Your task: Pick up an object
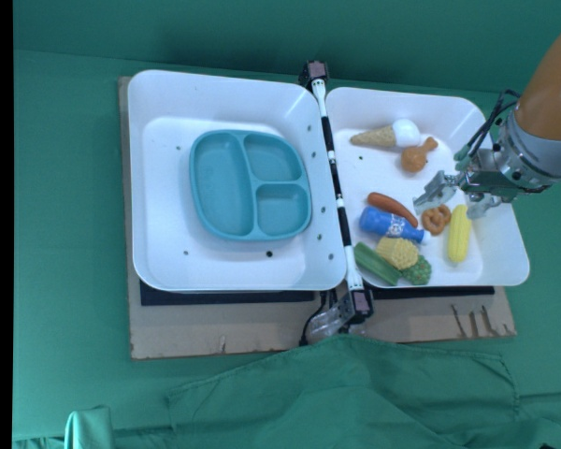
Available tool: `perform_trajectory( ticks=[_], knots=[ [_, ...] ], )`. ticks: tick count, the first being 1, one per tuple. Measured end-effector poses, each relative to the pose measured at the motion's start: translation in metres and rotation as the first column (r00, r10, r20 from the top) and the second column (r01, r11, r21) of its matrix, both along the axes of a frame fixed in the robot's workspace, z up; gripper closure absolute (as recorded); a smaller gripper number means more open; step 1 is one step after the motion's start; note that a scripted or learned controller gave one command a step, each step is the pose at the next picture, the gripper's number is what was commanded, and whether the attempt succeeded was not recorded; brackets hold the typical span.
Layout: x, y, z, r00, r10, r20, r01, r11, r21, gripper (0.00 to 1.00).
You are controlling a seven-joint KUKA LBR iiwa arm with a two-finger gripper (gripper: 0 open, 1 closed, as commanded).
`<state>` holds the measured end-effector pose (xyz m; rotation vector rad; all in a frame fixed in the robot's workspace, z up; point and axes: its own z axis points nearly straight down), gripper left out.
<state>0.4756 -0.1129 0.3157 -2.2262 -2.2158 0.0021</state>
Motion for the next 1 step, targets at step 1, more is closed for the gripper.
perform_trajectory(
  ticks=[1],
  knots=[
    [-0.0015, -0.0018, -0.0620, 1.000, -0.001, -0.002, 0.001, 1.000, 0.000, 0.00]
  ],
)
